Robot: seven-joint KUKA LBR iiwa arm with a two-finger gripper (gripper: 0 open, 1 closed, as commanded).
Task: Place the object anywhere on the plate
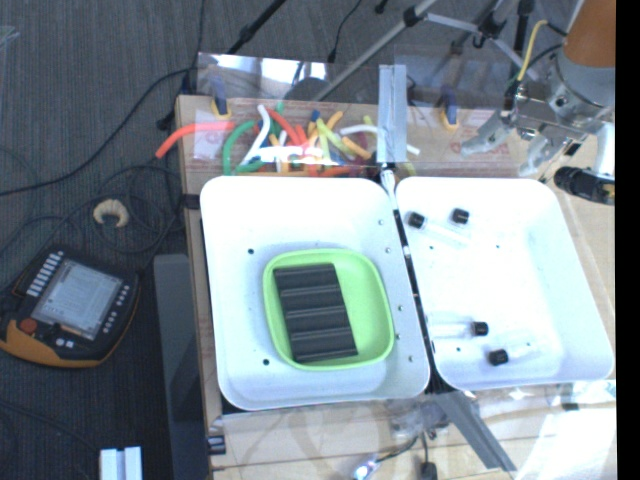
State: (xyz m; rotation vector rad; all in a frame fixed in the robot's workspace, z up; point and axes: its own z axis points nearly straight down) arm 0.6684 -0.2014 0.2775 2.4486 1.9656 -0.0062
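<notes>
Green plate (372,298) bears a black ribbed block (315,312), no writing legible; fingers (482,140) seemingly apart above the right bin (560,268).

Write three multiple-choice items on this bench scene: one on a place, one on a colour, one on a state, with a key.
1. Where does the plate sit?
A. In the left bin
B. In the right bin
C. On the floor

2. What colour is the plate?
A. Red
B. Green
C. Blue

3. Where is the end effector relative to the bins?
A. Down among the vials
B. Pressed on the plate
C. Beyond the right bin's far edge

Key: 1 A, the plate lies in the left bin. 2 B, its rim is light green around a dark ridged block. 3 C, the end effector is seen past the far rim of the right bin, apart from the clear black-capped vials.
</notes>
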